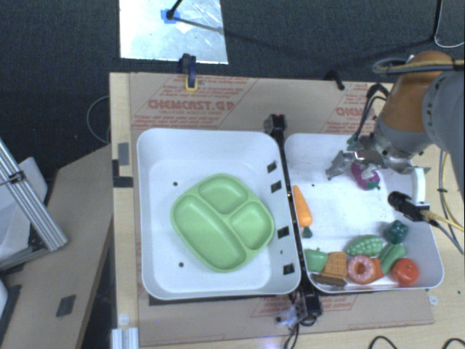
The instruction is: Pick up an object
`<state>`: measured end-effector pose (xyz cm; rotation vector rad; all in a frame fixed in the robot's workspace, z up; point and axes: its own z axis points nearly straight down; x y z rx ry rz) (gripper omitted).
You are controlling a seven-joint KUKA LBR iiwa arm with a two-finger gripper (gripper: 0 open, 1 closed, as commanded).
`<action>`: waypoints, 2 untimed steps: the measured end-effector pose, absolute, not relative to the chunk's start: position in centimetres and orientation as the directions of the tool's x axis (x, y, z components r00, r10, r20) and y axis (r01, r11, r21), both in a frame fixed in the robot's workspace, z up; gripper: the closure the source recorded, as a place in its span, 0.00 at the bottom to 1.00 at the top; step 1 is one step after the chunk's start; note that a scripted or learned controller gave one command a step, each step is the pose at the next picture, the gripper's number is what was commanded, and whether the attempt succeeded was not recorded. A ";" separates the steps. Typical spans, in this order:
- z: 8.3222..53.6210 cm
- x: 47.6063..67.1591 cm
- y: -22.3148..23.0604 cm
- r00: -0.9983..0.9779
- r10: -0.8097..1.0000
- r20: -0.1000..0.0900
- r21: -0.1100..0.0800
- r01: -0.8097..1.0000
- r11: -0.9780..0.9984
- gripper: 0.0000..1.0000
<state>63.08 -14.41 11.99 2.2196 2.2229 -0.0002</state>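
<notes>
While toy food crowds the near edge of the right bin [320,147], nothing there is being handled: a red tomato [405,270], a pink-iced doughnut [361,268], a brown waffle-like piece [335,266], green vegetables [365,246] and a dark green piece [396,231] lie touching or just beside one another. An orange carrot [301,206] lies apart, along the bin's left wall. In the left bin [156,151] sits a green divided plate [221,222], tilted in plan, its compartments bare.

Farther back in the right bin, the gripper [352,163] hangs low over the floor, its grey fingers [337,166] splayed to the left of a purple toy [365,174], perhaps an eggplant or onion. That toy sits just beside or partly under the wrist; whether it lies between the fingers I cannot tell, nor how wide the claw stands.

Judging by its look, the purple piece is light, hollow, hard plastic with a smooth rounded skin, so it would likely slip or roll under a glancing pinch. Its widest middle, squeezed squarely across, seems the safest hold; the green-tipped stem end offers little.
</notes>
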 end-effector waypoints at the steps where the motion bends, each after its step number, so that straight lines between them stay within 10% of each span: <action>1: 8.4 63.2 -14.4 -0.002 1.000 0.000 0.000 1.000 0.002 0.00; 2: 9.6 63.3 -14.4 -0.002 1.000 0.000 0.004 1.000 0.002 1.00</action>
